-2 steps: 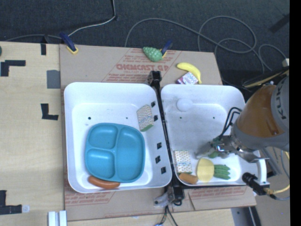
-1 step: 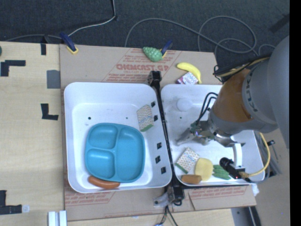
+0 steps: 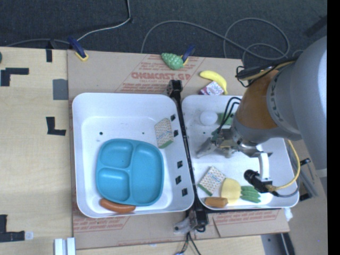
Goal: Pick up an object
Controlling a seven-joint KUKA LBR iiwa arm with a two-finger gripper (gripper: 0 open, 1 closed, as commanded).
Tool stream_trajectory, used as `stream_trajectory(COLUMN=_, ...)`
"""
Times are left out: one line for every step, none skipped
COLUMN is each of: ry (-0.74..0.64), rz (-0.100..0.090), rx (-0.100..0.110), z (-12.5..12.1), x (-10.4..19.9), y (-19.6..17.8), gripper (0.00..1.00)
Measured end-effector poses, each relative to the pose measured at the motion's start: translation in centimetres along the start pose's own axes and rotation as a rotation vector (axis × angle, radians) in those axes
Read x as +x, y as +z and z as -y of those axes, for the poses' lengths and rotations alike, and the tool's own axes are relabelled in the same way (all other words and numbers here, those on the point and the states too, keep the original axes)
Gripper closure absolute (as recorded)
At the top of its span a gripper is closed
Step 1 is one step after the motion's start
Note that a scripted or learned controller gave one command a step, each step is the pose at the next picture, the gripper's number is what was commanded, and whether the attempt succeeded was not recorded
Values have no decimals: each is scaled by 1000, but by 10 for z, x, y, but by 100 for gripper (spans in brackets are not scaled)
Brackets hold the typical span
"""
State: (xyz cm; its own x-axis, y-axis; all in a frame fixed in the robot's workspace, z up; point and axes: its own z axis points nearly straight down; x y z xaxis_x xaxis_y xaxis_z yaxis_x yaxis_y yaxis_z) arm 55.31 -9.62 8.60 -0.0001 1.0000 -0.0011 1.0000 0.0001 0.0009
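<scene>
My gripper (image 3: 208,146) hangs over the middle of the right bin (image 3: 276,198), its fingers pointing left and spread apart with nothing between them. Just below it lies a small patterned packet (image 3: 211,179). Along the right bin's front edge sit a yellow piece (image 3: 231,189), a green toy vegetable (image 3: 251,194) and a small orange sausage (image 3: 215,201). A white round object (image 3: 208,118) rests near the bin's back. The arm covers the bin's right part.
The left bin (image 3: 85,110) holds a blue divided plate (image 3: 129,171), an orange sausage (image 3: 117,206) at its front and a patterned packet (image 3: 164,132) by the divider. Behind the bins lie a banana (image 3: 214,79), a green toy (image 3: 172,60) and cables.
</scene>
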Motion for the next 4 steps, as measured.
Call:
stream_trajectory(ry=0, rz=-1, rx=0, z=-25, x=0, y=0, gripper=0)
stream_trajectory(ry=-2, rz=0, rx=0, z=-81, x=35, y=-99, gripper=0)
stream_trajectory(ry=-5, rz=6, rx=-26, z=-114, x=-31, y=-20, gripper=0)
stream_trajectory(ry=-3, rz=2, rx=-6, z=-118, x=-43, y=-2, gripper=0)
